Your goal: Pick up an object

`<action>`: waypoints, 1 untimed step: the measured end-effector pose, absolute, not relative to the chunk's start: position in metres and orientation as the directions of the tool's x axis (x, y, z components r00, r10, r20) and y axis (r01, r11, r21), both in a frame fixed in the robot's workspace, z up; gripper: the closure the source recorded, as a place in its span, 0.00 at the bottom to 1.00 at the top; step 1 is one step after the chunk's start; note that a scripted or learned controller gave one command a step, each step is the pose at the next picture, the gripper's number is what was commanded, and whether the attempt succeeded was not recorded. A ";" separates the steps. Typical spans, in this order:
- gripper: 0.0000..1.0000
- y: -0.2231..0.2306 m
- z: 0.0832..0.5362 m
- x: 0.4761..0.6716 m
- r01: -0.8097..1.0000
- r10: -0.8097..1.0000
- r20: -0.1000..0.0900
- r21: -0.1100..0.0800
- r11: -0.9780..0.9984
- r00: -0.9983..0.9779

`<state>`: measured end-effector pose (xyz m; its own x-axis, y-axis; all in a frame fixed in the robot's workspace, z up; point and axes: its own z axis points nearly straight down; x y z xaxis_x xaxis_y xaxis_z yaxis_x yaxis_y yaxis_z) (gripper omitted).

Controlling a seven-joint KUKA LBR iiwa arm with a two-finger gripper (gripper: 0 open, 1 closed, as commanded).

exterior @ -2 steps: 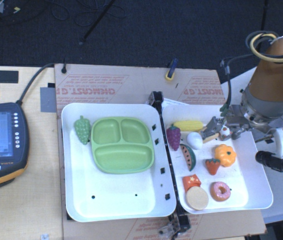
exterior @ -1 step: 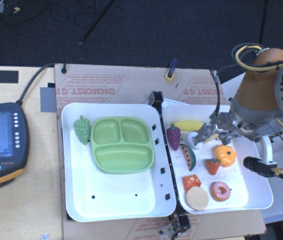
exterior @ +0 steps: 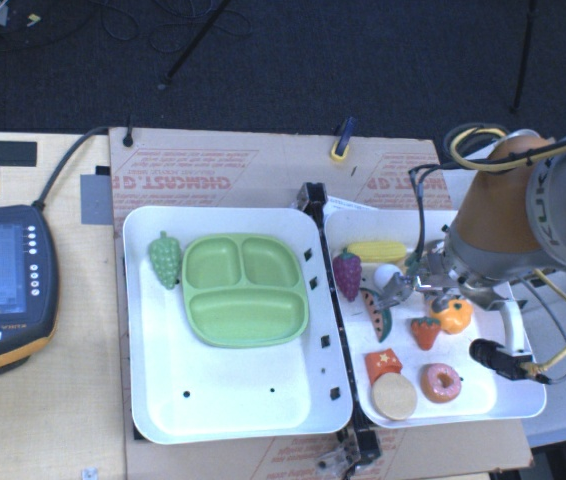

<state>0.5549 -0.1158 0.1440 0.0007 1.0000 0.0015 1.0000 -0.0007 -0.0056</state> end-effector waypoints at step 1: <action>0.00 -0.115 0.092 0.555 1.000 1.000 0.001 -0.004 -0.001 0.001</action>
